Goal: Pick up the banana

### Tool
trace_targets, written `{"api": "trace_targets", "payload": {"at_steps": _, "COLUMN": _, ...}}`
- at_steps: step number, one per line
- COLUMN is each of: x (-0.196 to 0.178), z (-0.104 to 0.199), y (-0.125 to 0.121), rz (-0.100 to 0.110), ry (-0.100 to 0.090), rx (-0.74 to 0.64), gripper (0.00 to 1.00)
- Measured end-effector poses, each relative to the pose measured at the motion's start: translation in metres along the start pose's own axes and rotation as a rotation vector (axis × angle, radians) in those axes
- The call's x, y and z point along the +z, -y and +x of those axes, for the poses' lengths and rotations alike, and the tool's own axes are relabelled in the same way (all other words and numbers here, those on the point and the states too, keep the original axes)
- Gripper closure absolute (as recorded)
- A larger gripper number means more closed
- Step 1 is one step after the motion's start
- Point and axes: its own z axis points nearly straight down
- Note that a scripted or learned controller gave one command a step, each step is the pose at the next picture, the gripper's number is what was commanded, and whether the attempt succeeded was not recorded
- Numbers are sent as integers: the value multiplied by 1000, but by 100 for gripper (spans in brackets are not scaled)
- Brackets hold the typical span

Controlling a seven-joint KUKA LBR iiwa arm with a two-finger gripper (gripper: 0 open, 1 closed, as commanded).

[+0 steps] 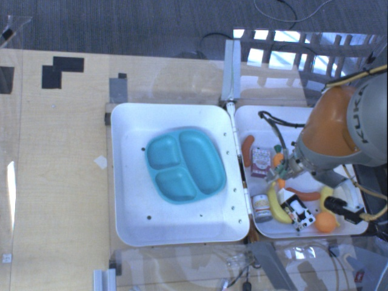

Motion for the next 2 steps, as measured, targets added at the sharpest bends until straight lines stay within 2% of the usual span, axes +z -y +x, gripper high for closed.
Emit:
{"api": "trace_targets", "payload": {"at_steps": 1, "x": 0, "z": 0, "y": 0, "rz": 0, "ry": 0, "rx": 0, "gripper": 0}}
{"api": "trace_targets", "payload": {"at_steps": 2, "x": 11, "z": 10, "y": 32, "rz": 4, "ry": -1, "rx": 58, "gripper": 0}}
